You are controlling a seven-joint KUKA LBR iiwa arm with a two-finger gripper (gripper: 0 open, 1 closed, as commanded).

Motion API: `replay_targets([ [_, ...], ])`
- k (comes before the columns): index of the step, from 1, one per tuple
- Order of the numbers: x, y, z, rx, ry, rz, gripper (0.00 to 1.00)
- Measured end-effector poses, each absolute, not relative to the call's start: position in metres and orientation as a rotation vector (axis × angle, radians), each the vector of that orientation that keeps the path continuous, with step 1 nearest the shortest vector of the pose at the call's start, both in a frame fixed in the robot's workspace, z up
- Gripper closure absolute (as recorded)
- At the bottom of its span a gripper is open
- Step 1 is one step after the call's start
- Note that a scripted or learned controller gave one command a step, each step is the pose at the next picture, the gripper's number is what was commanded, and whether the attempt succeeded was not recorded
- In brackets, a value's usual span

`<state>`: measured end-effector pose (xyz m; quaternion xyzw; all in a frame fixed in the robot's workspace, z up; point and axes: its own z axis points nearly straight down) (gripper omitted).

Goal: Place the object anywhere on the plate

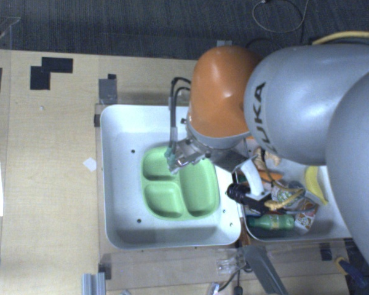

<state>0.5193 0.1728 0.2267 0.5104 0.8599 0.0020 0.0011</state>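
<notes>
Bins stand side by side on the bench, both shallow and white. The left bin (120,165) carries a green plate (200,186) with three compartments, lying nearer that bin's right wall than its left. The grey arm (307,103) with its orange band (218,91) hangs over the join between the bins and hides much of the right bin (323,226). The gripper (183,154) is over the plate's far rim, about where the dividers meet. From up here I cannot tell whether it is open or closed, or whether it has hold of anything. Loose things are heaped at the left end of the right bin: a green bottle (273,222) on its side by the near wall, printed packets (295,196) just beyond it, and a yellow piece (313,184) further right. Which of them is the task's object I cannot tell.
</notes>
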Motion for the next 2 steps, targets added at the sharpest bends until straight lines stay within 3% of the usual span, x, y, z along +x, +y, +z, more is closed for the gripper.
replay_targets([
  [1, 0.4872, 0.227, 0.2289, 1.561, 2.725, 0.006, 1.0],
  [2, 0.4873, 0.2266, 0.2289, 1.562, 2.724, 0.006, 0.0],
])
